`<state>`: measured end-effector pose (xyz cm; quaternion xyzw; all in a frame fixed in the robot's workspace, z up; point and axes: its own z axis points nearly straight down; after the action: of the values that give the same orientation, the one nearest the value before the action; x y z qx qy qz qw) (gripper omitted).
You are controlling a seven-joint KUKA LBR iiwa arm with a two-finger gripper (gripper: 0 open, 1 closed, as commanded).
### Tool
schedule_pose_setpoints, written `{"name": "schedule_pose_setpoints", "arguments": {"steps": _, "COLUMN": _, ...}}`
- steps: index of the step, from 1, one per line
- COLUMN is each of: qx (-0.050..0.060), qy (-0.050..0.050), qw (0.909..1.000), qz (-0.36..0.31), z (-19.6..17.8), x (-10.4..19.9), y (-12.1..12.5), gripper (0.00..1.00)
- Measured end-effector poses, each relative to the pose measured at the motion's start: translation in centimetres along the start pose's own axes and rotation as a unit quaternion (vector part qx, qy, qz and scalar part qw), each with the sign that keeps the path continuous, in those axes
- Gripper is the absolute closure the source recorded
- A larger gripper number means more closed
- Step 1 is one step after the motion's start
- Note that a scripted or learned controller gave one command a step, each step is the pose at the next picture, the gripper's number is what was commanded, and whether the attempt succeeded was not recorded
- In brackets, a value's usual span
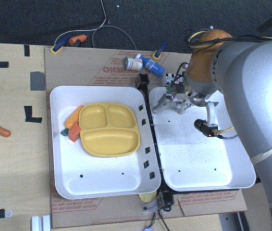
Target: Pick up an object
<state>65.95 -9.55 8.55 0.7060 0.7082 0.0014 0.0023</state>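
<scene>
The left white bin (64, 177) holds a yellow plastic plate with three sections (109, 129). The plate looks light, stiff and a bit slippery. It is wide and flat, so I think its thin rim is the only place to pinch it. Tucked against the plate's left side is a small orange and red toy, maybe a carrot (72, 123). It looks light and easier to grab across its narrow middle.

The right white bin (198, 172) has only the arm over it. The tool (174, 100) sits low by the far left corner of that bin, well apart from the plate. It is too blurry there, so I cannot tell how it is set. Nothing shows in its grip.

Farther back, on the brown surface (78, 66), lies a white and blue bottle (143, 64).
</scene>
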Motion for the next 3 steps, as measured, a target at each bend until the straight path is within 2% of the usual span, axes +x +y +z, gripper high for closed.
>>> {"name": "schedule_pose_setpoints", "arguments": {"steps": 1, "qx": 0.006, "qy": -0.001, "qw": 1.0, "qz": 0.001, "z": 0.0, "x": -0.1, "y": 0.8, "gripper": 0.0}}
{"name": "schedule_pose_setpoints", "arguments": {"steps": 2, "qx": 0.001, "qy": 0.0, "qw": 1.0, "qz": 0.001, "z": -0.1, "x": -0.1, "y": -3.9, "gripper": 0.0}}
{"name": "schedule_pose_setpoints", "arguments": {"steps": 3, "qx": 0.001, "qy": 0.0, "qw": 1.0, "qz": 0.0, "z": 0.0, "x": -0.6, "y": 1.1, "gripper": 0.0}}
